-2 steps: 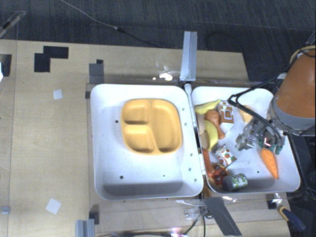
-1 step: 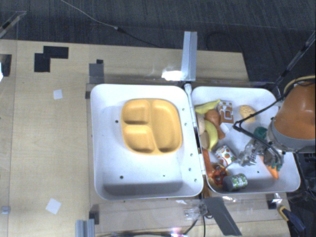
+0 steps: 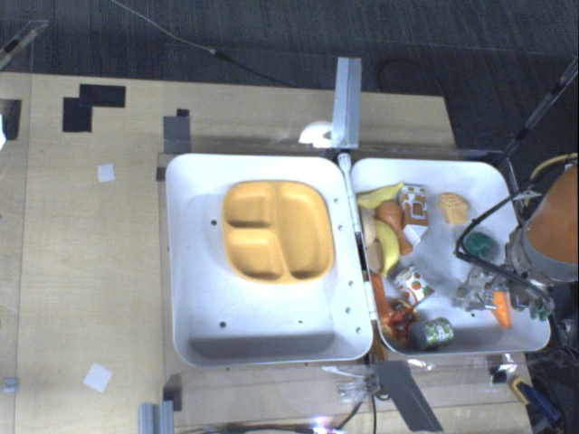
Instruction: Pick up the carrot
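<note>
Camera view: the arm (image 3: 554, 229) is reaching in over the right bin (image 3: 507, 177), w/ the gripper (image 3: 481, 295) hanging low near that bin's front-right corner. Can't tell whether it's spread or pressed together, too much blur and cabling. The carrot (image 3: 501, 313) is lying just beside it, toward the front-right corner, apparently touching the gripper; its long axis is running roughly front-to-back. Whether it's actually being pinched isn't clear. Count: one carrot, two bananas (image 3: 387, 242), one can (image 3: 434, 333), one cracker (image 3: 453, 208), approx. two small cartons (image 3: 414, 202). The left bin (image 3: 194, 269) is carrying one yellow tray (image 3: 276, 231).
</note>
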{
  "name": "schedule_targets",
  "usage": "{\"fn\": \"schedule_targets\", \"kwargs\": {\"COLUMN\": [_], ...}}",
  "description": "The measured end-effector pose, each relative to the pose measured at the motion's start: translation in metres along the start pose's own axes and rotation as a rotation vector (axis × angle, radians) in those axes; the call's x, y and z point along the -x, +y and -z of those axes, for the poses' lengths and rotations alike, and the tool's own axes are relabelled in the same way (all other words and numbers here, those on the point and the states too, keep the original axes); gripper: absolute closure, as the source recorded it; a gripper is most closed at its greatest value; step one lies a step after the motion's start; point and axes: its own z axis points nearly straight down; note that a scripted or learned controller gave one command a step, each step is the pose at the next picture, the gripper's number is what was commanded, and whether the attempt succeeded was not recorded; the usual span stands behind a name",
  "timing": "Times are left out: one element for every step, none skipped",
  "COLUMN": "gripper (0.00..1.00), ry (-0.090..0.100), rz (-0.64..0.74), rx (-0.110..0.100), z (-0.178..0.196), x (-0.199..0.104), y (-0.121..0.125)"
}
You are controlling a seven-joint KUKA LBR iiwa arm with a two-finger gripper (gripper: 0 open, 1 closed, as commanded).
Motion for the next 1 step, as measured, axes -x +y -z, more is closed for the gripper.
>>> {"fn": "schedule_targets", "kwargs": {"gripper": [1.00], "ry": [0.000], "rz": [-0.198], "rx": [0.000], "z": [0.0953], "x": [-0.0014], "y": [0.0131]}}
